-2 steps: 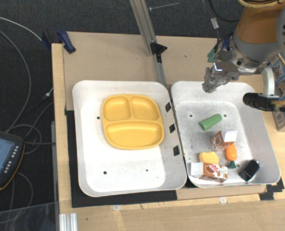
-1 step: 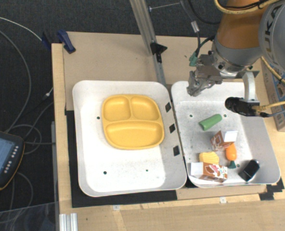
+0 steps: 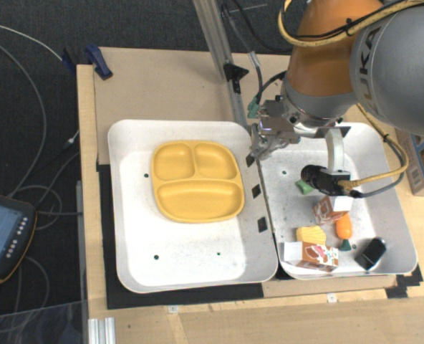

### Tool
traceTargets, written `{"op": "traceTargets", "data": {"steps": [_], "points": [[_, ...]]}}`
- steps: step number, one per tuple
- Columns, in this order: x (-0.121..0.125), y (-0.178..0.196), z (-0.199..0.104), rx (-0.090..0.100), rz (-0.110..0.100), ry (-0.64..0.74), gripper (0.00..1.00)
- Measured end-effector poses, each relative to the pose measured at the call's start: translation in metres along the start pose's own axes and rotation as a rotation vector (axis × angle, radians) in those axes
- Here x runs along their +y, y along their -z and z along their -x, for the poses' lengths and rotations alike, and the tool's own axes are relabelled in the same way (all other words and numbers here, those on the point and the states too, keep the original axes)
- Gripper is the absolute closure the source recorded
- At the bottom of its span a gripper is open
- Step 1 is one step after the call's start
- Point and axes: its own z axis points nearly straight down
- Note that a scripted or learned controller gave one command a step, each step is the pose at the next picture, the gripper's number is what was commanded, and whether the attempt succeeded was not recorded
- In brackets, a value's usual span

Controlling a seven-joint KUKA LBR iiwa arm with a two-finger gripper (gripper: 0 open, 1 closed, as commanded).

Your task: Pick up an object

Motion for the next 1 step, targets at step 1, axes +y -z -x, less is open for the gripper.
{"op": "traceTargets", "data": {"steps": [1], "points": [[-0.0248, -0.0006, -0.0455, 0.0, 0.0, -0.001, 1.0]]}}
